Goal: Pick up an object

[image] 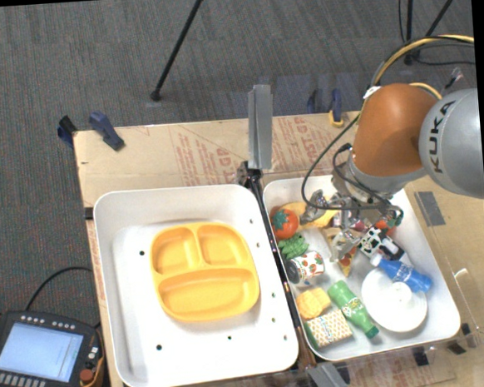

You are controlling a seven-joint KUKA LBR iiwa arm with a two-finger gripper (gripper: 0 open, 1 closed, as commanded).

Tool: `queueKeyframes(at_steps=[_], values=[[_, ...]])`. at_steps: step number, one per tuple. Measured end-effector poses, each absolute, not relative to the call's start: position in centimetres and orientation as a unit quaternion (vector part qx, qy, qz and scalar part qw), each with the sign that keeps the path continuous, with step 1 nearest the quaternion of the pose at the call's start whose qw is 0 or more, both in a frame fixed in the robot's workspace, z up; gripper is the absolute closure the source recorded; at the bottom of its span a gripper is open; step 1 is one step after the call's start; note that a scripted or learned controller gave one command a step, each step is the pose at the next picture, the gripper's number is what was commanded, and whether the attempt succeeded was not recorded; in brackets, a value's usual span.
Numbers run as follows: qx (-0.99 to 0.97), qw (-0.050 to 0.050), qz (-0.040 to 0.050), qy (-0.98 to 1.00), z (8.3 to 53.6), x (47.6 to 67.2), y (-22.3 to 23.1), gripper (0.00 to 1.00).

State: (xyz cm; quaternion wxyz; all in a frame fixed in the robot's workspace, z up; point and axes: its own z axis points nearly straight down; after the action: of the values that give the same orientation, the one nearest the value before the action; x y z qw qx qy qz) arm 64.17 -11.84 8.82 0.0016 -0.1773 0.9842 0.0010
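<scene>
Hovering over right bin (447,297): gripper (354,221), grasp state cannot be told, above toy tomato (284,220), can (306,267), green bottle (353,307), white plate (395,300). Left bin (112,240): yellow divided tray (204,271).

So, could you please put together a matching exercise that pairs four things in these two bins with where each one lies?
Things:
1. yellow divided tray
2. white plate
3. toy tomato
4. green bottle

Places:
A. right bin, at its far left corner beside the divider
B. right bin, near right corner
C. left bin, in the middle
D. right bin, just left of the plate

Pairs: 1-C, 2-B, 3-A, 4-D
</scene>
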Motion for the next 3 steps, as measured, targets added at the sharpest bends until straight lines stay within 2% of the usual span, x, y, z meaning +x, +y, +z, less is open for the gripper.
queueKeyframes(at_steps=[1,2,3], values=[[-0.146,-0.001,0.001,0.989,8.7,52.0,-13.1,0.0],[-0.144,0.005,0.0105,0.99,10.2,59.2,-15.1,0.0],[-0.144,0.001,0.0021,0.99,8.8,62.4,-11.6,0.0]])
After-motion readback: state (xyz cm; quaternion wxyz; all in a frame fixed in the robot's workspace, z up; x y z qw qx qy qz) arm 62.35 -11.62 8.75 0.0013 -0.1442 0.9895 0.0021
